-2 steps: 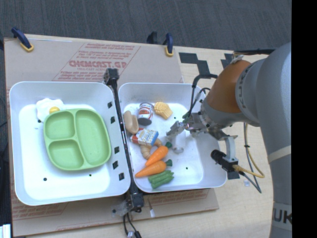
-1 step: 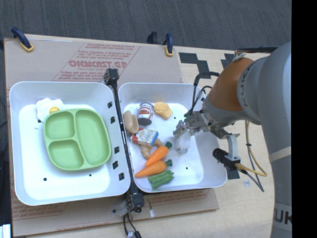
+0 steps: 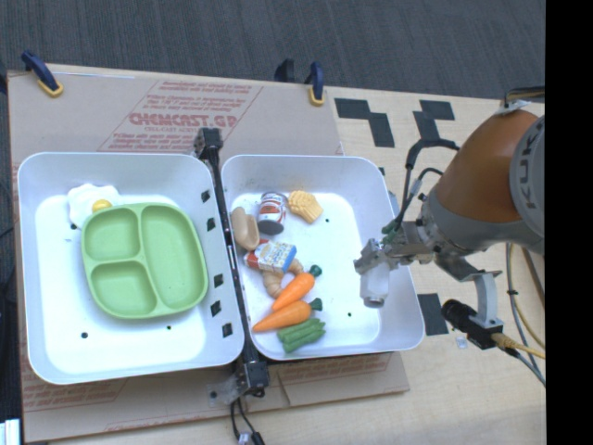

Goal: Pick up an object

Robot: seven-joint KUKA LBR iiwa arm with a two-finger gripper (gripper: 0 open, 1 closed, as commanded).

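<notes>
In the right bin [image 3: 394, 336], your pincer [image 3: 373, 276] hangs over bare white floor near the right wall, nothing between its fingers; whether they are spread or closed, you cannot tell from this slant. The toys sit in a cluster to the pincer's left, toward the divider. Nearest are the two carrots [image 3: 289, 302], lying side by side with long axes running from lower left to upper right, green tops pointing toward the pincer. The green beans [image 3: 302, 334] lie just below them. Judgement: you need a short move leftward, with the fingers set across a carrot's long axis, not along it.
</notes>
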